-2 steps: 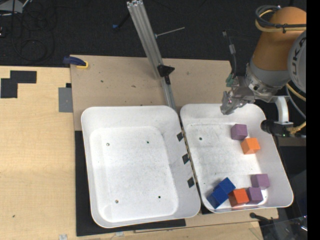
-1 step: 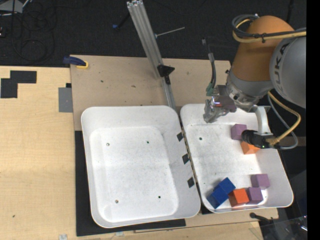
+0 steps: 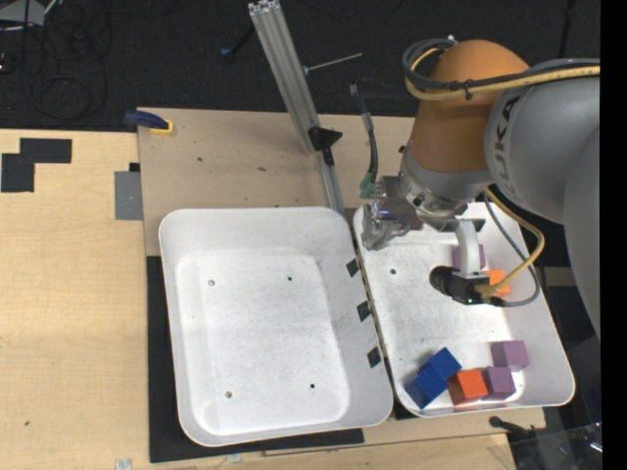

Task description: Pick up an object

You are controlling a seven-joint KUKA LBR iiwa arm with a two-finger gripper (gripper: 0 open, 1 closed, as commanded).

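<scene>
My gripper (image 3: 377,225) hangs over the far left corner of the right bin (image 3: 416,313), close to the wall between the two bins. Nothing shows in it. Along the near edge of that bin lies a blue block (image 3: 434,377), with an orange block (image 3: 470,386) touching it on the right. Two purple blocks (image 3: 509,352) (image 3: 501,381) sit just beyond the orange one. A small orange piece (image 3: 497,280) peeks out near the bin's right side, partly hidden by the wrist. All blocks are well apart from the gripper.
The left bin (image 3: 257,215) stands beside the right one, with black clips (image 3: 363,310) along their shared edge. A slanted metal rail (image 3: 292,86) rises behind the bins, close to the gripper. The grey arm covers the right bin's far right part.
</scene>
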